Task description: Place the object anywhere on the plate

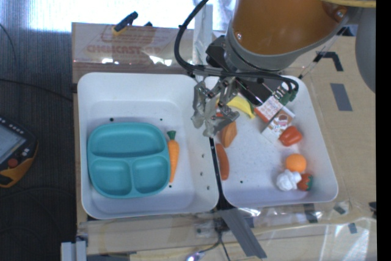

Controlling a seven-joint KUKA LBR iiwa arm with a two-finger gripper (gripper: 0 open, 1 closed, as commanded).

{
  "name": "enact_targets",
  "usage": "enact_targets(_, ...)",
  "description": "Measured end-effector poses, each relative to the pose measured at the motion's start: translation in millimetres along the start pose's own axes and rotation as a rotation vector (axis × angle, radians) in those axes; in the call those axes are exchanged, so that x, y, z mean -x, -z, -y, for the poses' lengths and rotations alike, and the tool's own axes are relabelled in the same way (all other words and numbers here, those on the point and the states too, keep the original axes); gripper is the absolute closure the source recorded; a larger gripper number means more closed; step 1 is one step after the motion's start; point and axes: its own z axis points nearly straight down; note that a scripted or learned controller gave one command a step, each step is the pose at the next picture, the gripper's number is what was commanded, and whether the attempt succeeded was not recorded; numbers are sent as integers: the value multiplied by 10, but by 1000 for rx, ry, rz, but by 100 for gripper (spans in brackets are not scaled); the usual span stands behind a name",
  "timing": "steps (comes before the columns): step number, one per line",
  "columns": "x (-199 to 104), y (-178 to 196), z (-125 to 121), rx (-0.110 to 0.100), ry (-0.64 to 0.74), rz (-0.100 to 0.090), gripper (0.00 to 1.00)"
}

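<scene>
There's red lettering on the cardboard box (128,46) behind the bins, too washed out to read, and a small carton (273,112) in the right bin (321,131) has red print I can't make out either.

The teal plate (128,159), split into three compartments, lies in the left bin (88,95), with a carrot (173,156) lying just beside its right edge, touching or nearly so.

The gripper (211,116) hangs low over the wall where the two bins meet, at the right bin's left side. Its metal fingers are tangled against the clutter below, so I cannot tell how far apart they stand or whether they have hold of anything. Right under it sit a brownish piece (228,133) and a banana (239,107); a sausage (222,165) lies along the bin's left wall.

Further right are a red pepper (291,136), an orange (295,163) and a white-and-red toy (292,181). Open floor shows mid-bin.
</scene>
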Motion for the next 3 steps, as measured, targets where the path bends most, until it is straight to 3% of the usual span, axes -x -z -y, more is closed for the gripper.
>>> enact_targets(1,303,-488,-88,2,54,-4,100)
enact_targets(2,66,600,196,0,-96,-4,100)
enact_targets(3,547,-555,261,2,-158,-4,100)
